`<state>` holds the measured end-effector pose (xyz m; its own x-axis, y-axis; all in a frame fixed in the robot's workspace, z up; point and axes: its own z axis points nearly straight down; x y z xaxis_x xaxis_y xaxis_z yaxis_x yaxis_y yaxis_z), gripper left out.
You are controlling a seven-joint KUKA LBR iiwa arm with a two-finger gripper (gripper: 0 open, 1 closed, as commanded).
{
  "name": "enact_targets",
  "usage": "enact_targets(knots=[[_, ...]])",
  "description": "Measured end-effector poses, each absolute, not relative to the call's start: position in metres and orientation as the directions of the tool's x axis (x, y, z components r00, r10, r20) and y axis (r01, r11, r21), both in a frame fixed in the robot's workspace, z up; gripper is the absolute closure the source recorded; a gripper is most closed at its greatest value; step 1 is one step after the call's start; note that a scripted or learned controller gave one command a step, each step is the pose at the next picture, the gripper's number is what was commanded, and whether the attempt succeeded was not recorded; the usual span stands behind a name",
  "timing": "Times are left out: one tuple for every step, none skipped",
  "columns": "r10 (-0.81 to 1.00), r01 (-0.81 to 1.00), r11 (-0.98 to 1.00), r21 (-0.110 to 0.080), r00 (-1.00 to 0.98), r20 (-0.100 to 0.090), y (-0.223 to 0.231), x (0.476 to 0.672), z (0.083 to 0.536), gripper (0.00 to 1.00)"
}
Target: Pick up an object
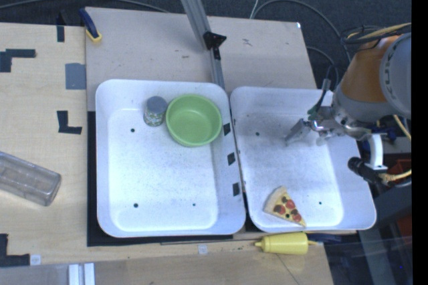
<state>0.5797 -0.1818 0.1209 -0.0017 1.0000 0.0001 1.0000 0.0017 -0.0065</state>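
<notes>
Gripper [302, 128] positioned above right bin [348, 210], finger state indeterminable, pizza slice [284, 205] untouched, no legible markings on small can [154, 111].

One fixed camera looks steeply down from above on both white bins [103, 143].

The bench [267, 49] is a pale beige board with a lighter wooden surface [40, 143] adjoining it on the left. Two shallow white bins sit side by side on the bench, touching along their inner edges: the left bin [114, 210] and the right bin [354, 210]. A yellow mustard bottle [282, 244] lies on its side on the bench, just in front of the right bin. A blue and yellow clamp [90, 25] grips the back left corner. On the wooden surface, a clear plastic container [27, 178] lies near the left edge, among dark tape marks [65, 122].
</notes>
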Motion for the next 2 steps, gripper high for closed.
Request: enact_targets(knots=[[1.000, 1.000, 0.004, -0.003, -0.004, 0.000, -0.181, 0.581, 0.134, 1.00], [1.000, 1.000, 0.001, 0.003, -0.001, -0.001, -0.187, 0.583, 0.178, 1.00]])
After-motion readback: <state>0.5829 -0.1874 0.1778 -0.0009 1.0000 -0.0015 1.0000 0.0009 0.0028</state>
